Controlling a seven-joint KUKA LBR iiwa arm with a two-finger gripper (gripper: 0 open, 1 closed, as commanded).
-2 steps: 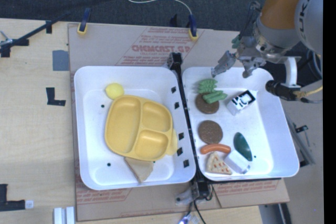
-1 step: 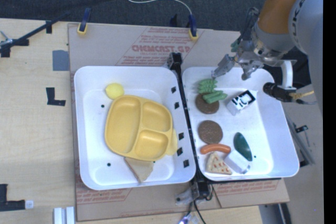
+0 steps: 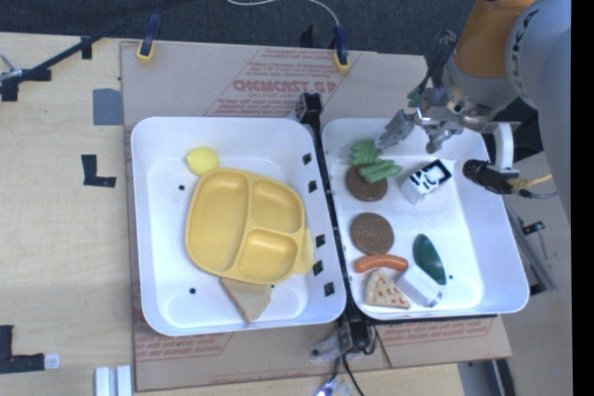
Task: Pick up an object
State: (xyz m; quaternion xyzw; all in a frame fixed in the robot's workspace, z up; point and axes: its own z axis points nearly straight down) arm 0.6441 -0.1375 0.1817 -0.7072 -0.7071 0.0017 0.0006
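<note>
Tool hangs upper right of frame, fingers spread, holding nothing. Green leafy toy lies just below-left in right bin: likely light, soft; pinch across the bunch.

Yellow tray in a white bin; green leaf, brown patty (plain, unpatterned), orange-red sausage.

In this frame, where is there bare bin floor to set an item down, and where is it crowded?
Free: the left bin's strip left of the yellow tray, and the right bin's floor right of the green oval piece. Crowded: the right bin's left side, from the green leafy toy to the pizza slice.
</note>
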